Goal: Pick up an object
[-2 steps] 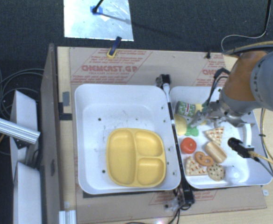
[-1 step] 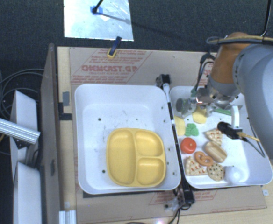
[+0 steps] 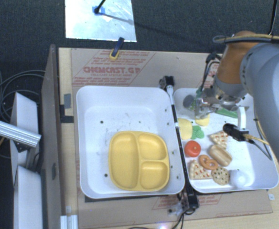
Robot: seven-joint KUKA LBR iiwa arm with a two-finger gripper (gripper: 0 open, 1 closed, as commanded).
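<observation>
Nothing lifted yet: the grey two-finger gripper [image 3: 202, 109] is down in the right white bin [image 3: 263, 178], among toy food.
Whether anything is clamped, I cannot tell. A pale yellow plastic piece [image 3: 202, 121] lies at its six o'clock; the yellow divided tray [image 3: 139, 160] sits at eight o'clock, on a cardboard-topped bench [image 3: 115, 68] over dark carpet [image 3: 20, 23].

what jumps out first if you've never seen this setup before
The yellow divided plate stands out, lying alone in the left bin. Next comes the right bin, crowded with toy food such as a red tomato, a hot dog and a pretzel. The grey arm with its orange band reaches in from the right, its end effector low over that bin's far end.
</observation>
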